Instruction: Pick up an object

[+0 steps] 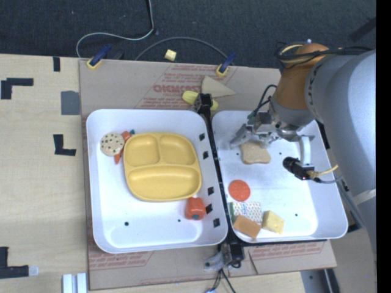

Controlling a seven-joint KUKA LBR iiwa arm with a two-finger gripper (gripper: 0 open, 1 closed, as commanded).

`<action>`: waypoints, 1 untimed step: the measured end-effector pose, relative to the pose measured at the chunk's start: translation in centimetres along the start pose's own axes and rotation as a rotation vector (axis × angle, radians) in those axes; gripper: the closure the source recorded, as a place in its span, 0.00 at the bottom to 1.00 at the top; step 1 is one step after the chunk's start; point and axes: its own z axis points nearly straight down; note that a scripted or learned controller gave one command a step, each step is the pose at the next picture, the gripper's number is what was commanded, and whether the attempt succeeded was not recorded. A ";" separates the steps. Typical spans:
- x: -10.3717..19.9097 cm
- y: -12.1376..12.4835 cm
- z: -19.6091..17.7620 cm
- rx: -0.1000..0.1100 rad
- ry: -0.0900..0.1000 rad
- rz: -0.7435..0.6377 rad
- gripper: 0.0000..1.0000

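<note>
The hand (255, 134) hovered low in the right bin (327, 215) — just above a tan bread-like piece (255, 155) — its opening impossible to tell.

You're looking at a robotics lab setup here: two white bins (98, 163) clamped onto a cardboard sheet (177, 84) over a wood tabletop (36, 182), loose cables (146, 17) trailing across dark carpet (61, 11), and toy food like a plastic cookie (111, 143).
</note>
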 end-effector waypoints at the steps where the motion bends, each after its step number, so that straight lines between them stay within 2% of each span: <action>1: -0.1 0.1 -1.2 -0.005 -0.004 -0.001 1.00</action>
